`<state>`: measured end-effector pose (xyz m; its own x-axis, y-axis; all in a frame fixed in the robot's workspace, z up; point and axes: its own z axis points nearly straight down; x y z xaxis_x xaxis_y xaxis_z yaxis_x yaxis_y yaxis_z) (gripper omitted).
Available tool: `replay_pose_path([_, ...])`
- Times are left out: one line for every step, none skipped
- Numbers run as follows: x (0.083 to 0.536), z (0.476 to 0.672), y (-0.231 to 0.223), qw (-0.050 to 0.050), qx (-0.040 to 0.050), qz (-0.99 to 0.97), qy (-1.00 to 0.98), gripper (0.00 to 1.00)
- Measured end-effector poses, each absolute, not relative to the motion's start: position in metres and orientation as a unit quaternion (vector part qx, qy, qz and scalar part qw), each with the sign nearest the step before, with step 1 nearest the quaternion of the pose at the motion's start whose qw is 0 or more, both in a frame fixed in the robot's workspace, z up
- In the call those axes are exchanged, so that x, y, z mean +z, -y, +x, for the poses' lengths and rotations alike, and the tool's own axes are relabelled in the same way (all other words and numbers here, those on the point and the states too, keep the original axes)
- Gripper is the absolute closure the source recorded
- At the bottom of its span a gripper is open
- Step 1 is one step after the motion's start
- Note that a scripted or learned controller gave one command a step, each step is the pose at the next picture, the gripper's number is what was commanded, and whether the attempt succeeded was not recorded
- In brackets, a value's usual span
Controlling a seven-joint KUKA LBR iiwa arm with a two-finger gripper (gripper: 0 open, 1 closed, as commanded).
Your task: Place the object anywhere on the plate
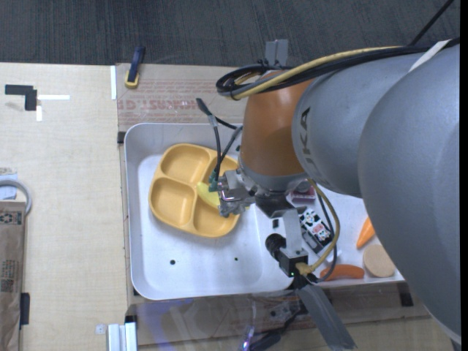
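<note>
- The gripper [228, 196] sits at the centre of the frame, over the right edge of the yellow plate [179, 192], which lies in the left part of the white bin [190, 273].
- A small yellow-green object [206, 191] shows just left of the gripper, over the plate's right compartment. It appears to touch the fingers, but the wrist hides the tips, so I cannot tell whether they are spread, closed, or pinching it.
- Risk 1: if the object is only resting against the fingers rather than clamped, lifting away could drag it off the plate's right rim into the bin.
- Risk 2: the object sits close to the rim; a release here could let it roll or tip over the edge.
- Risk 3: the fingers look close to the plate, so a downward push could tilt or shove it.
- The orange carrot piece [365, 232] and tan disc [380, 260] at lower right lie well apart.
</note>
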<state>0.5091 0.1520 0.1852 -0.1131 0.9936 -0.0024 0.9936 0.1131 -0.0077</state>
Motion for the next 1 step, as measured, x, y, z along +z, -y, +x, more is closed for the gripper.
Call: replay_pose_path([0.2315,0.5300,-0.1897,0.001,0.0036,-0.633,0.774,1.00])
